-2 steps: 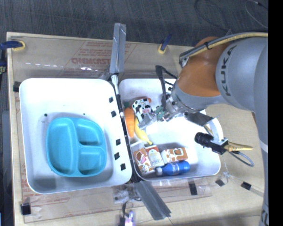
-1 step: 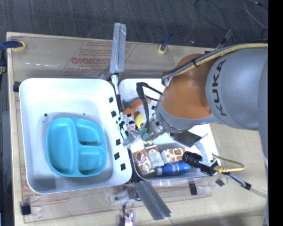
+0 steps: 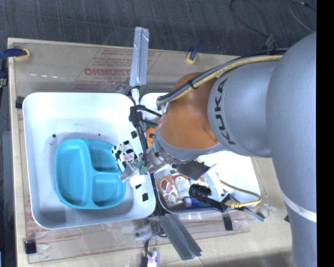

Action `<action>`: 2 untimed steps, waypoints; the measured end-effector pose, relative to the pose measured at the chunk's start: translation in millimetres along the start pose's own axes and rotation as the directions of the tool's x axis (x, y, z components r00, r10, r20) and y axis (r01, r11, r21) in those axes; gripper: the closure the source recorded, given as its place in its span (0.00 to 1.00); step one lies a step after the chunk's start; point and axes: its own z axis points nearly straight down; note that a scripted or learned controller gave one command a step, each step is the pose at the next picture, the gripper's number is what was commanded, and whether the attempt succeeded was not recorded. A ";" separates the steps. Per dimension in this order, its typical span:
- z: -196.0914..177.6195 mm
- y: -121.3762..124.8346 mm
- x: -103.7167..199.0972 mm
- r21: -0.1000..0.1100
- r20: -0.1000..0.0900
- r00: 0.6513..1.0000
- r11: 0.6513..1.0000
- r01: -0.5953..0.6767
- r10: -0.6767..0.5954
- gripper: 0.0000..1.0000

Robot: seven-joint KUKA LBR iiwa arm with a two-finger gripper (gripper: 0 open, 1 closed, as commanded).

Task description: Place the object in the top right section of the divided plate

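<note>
Where the grey arm curves over the right bin, the letters "KUKA" read plainly on its casing, and faint red print on the tabletop near its far edge is too blurred to read. Its end effector hangs at the blue divided plate's right rim in the left bin; whether it grips the small black-and-white object there I cannot tell. Packaged items lie half hidden beneath the arm.

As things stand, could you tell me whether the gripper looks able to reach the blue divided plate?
Probably yes: the gripper hangs at the right rim of the divided plate in the left bin, with nothing between them.
</note>
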 end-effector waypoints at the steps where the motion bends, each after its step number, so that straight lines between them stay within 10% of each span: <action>1: -0.1 9.5 17.5 0.002 -0.001 0.968 0.968 0.251 -0.251 1.00; 2: -0.2 9.7 17.6 0.001 -0.001 0.968 0.968 0.252 -0.252 0.00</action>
